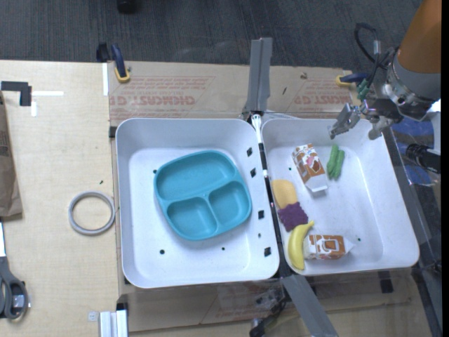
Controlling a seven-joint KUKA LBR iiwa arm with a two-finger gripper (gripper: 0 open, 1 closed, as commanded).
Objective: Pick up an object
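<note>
My gripper (360, 123) hangs over the back edge of the right bin (382, 188), its two fingers spread apart with nothing between them. Just below it and a little left lies a green pea pod (335, 162). Beside the pod rests a small orange-and-white carton (309, 167). Along the bin's left side sit a yellow piece (283, 191) and a purple bunch of grapes (291, 214). A banana (297, 244) and a second small carton (327, 246) lie at the bin's front.
The left bin (140, 209) holds a blue divided plate (202, 194). A grey metal divider post (259, 76) stands between the bins at the back. On the wooden bench to the left lie a tape ring (91, 212) and scissors (10, 292).
</note>
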